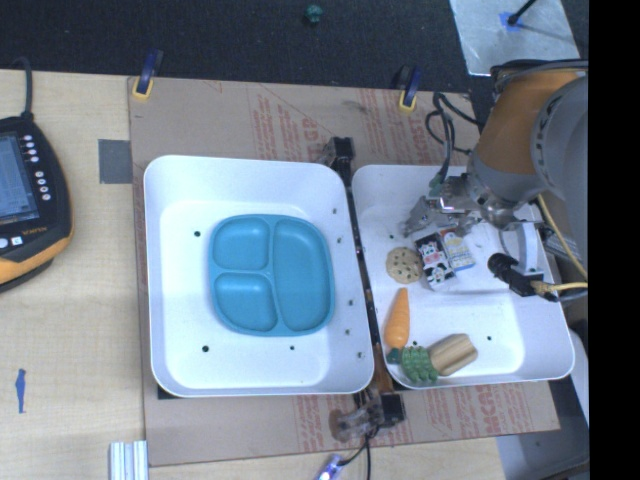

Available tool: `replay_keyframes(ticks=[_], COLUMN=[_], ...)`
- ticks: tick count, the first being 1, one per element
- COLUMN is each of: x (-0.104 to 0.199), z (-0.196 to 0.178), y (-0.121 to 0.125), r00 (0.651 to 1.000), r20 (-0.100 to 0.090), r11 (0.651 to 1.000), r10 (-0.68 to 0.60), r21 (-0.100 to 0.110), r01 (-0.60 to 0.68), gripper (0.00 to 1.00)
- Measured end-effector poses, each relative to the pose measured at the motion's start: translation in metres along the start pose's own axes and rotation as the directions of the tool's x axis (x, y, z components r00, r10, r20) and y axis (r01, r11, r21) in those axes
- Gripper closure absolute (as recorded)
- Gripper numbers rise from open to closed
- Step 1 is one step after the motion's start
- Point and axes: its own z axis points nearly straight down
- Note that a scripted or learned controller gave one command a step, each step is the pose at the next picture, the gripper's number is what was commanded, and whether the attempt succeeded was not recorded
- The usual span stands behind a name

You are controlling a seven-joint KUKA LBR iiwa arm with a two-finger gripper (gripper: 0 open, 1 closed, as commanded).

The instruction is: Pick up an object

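In the right bin (540, 353), nearest, lie one tan wooden cylinder (451, 353) touching one knobbly green piece (415, 365), then one smooth orange carrot (398, 316) and one round speckled cookie (404, 262). One small printed packet (441, 257) sits just below the gripper (437, 214), whose opening I cannot tell. The left bin (175, 268) holds one blue three-compartment plate (270, 273).

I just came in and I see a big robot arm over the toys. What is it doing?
The grey and orange robot arm is reaching into the right bin to pick something up. Its end effector is low over the bin, close to a small black and white box and a round cookie. A toy carrot and a tan block lie nearer the front of that bin. The left bin has a blue divided plate in it. I can't tell if the robot has grabbed anything.
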Motion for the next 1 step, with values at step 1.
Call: replay_keyframes(ticks=[1], x=[0.0236], z=[0.0045], y=[-0.0285], r00=[1.000], r20=[0.006], r11=[1.000], r10=[0.000], r21=[-0.011], r01=[0.000], gripper=[0.00])
